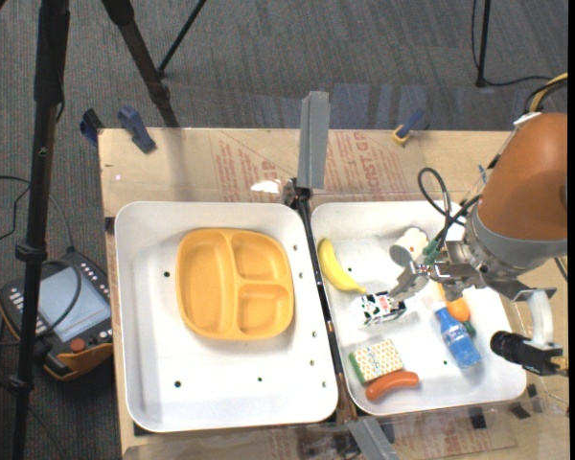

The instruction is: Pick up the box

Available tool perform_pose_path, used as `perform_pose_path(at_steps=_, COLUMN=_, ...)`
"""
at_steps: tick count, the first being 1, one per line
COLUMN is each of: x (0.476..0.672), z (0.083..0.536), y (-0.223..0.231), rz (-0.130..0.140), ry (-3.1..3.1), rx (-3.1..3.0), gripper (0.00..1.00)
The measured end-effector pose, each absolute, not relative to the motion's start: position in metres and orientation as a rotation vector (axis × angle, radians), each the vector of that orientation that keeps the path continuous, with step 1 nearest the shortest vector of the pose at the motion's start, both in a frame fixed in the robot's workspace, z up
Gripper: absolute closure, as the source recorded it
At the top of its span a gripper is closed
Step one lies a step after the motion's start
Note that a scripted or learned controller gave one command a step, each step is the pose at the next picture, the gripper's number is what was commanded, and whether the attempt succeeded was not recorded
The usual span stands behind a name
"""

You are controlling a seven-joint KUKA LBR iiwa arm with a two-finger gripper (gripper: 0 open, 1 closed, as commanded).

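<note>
Poised low over the right bin (517,383), the end effector (401,293) is seen at the tip of the grey arm (517,190) that reaches in from the right, its thin fingers pointed down and to the left. Whether those fingers are parted or closed cannot be told, and nothing can be made out between them. Directly below and slightly left of the end effector, touching or just short of its tip, a small white box with black cow patches (380,307) is found lying on the bin floor. To the left of the end effector a banana (337,266) is laid beside the bin's left wall. Above and just right of it a pale rounded object (414,239) is seen, its kind not being clear. To the right, under the wrist, a small orange piece (457,310) and a blue bottle (457,337) are placed close together. Further below, a green patterned packet (378,358) is set just above an orange sausage-like toy (392,384). Well to the left, in the left bin (144,372), a yellow divided plate (236,283) is rested. Both bins are carried by the worktop (201,161).
</note>
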State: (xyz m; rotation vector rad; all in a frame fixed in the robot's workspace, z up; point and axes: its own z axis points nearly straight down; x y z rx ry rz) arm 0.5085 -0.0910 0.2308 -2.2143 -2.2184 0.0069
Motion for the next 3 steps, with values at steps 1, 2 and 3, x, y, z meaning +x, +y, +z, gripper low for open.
perform_pose_path(at_steps=1, x=0.474, z=0.115, y=-0.101, rz=0.009, ry=-1.969, rx=-2.436, gripper=0.0)
perform_pose_path(at_steps=2, x=0.475, z=0.121, y=-0.101, rz=0.013, ry=-1.961, rx=-2.436, gripper=1.0)
perform_pose_path(at_steps=3, x=0.478, z=0.092, y=-0.085, rz=-0.006, ry=-1.97, rx=-2.454, gripper=1.0)
